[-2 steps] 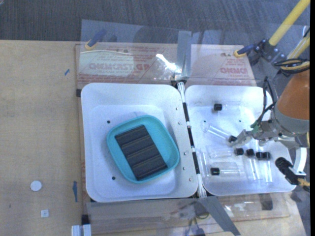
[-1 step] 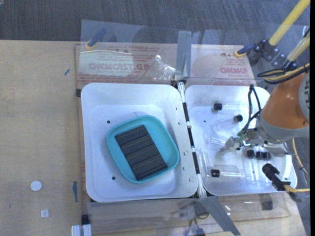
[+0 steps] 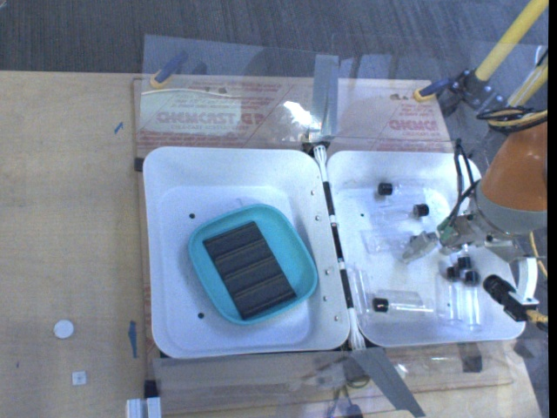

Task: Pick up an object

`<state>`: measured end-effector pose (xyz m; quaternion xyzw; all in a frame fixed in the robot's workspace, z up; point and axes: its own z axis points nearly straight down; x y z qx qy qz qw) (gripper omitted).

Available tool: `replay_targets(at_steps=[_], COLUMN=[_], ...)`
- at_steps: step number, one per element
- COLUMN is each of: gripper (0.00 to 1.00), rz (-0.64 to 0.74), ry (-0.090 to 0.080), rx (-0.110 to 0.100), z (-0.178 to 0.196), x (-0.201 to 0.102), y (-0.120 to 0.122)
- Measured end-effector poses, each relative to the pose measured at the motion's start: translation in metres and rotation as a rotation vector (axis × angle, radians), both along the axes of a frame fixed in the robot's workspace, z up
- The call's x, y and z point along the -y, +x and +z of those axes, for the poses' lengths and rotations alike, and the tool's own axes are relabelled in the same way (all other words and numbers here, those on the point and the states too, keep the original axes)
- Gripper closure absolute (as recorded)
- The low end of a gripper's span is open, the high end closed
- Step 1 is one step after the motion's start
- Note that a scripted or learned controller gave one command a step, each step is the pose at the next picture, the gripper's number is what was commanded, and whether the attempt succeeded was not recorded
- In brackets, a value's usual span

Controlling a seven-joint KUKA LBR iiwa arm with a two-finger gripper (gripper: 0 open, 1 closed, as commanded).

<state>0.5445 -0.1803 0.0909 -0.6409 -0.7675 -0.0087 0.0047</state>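
Two bins sit side by side on the bench (image 3: 61, 190). The left bin (image 3: 165, 233) holds a tray (image 3: 202, 273) with a ridged block (image 3: 249, 269) in it. The right bin (image 3: 365, 168) holds scattered vials (image 3: 402, 303), with the arm (image 3: 513, 181) above its right side.

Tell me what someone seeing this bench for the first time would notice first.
Probably the teal tray in the left bin, lying at a slant with a dark ribbed block on it. Next, the arm's orange band at the right edge, above the right bin. That bin holds small clear tubes with black caps scattered about.
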Motion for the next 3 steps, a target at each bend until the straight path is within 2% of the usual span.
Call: replay_targets(at_steps=[1,2,3], gripper=[0.00,1.00,0.00], rz=[0.035,0.037,0.037], ry=[-0.020,-0.021,-0.021], rx=[-0.001,0.001,0.001], z=[0.002,0.012,0.012], x=[-0.016,-0.016,-0.016], y=[0.073,0.074,0.074])
